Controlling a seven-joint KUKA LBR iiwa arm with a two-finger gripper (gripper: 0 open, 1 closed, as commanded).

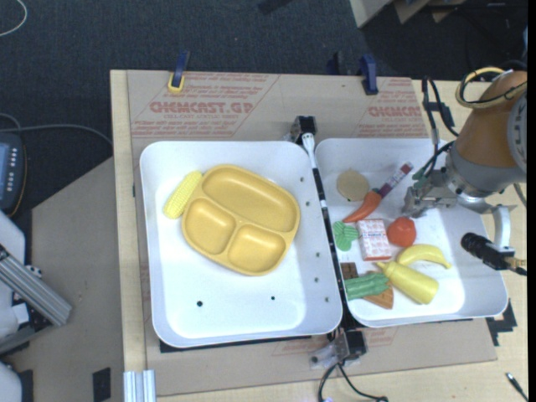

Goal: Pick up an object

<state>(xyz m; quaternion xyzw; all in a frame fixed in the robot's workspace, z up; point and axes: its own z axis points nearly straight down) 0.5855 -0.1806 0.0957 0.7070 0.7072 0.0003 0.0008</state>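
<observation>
The arm is reaching in from three o'clock, its orange band showing above the wrist, and the hand [421, 198] is hovering over the upper right part of the right bin [481, 304]. How far the hand is open I cannot tell at this angle, and nothing is showing as held in it.

The loose objects are all lying in the right bin, clustered toward its left and middle. A red tomato [402, 230] is sitting just at seven o'clock from the hand, close below it. At nine o'clock from the hand an orange carrot [363, 207] is lying tilted, with a dark red marker-like piece [393, 179] just beside its upper end and a tan round disc [353, 183] at its ten o'clock. A small printed red and white box [373, 238] is lying at the tomato's nine o'clock, and a green toy [345, 234] is resting beside it near the bin's left wall. Toward six o'clock a banana [425, 255] is touching a yellow squash-like piece [412, 281], and a green vegetable [367, 286] is lying to their left.

In the left bin [167, 291] a yellow divided plate [240, 218] is lying, with a corn cob [182, 193] touching its nine o'clock edge. Both bins are resting on the surface [251, 99], a brown printed board.
</observation>
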